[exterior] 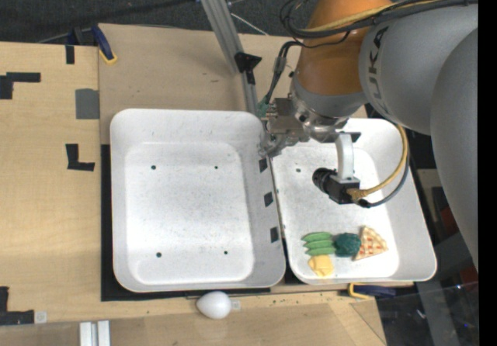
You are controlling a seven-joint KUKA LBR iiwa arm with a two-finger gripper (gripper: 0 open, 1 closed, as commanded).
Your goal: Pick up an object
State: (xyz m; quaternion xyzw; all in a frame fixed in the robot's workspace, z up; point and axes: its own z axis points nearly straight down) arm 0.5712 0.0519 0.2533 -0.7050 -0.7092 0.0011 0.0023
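- Toy food (green pod (316, 241), broccoli (347, 243), yellow bit (321, 264), pizza slice (371, 243)) is bunched against the right bin's (301, 198) near wall.
- The gripper (272, 137) hangs over the far-left corner, well apart from them, so probably nothing's grabbed. Can't tell if it's open or closed.

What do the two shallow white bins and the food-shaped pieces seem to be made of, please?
The left white bin and right white bin look like moulded plastic: rounded corners, smooth matte surface, dark specks. The green pod-shaped piece, dark green broccoli-shaped piece, yellow piece and orange pizza-slice piece look like toy plastic or rubber (flat, saturated colours); unclear which.
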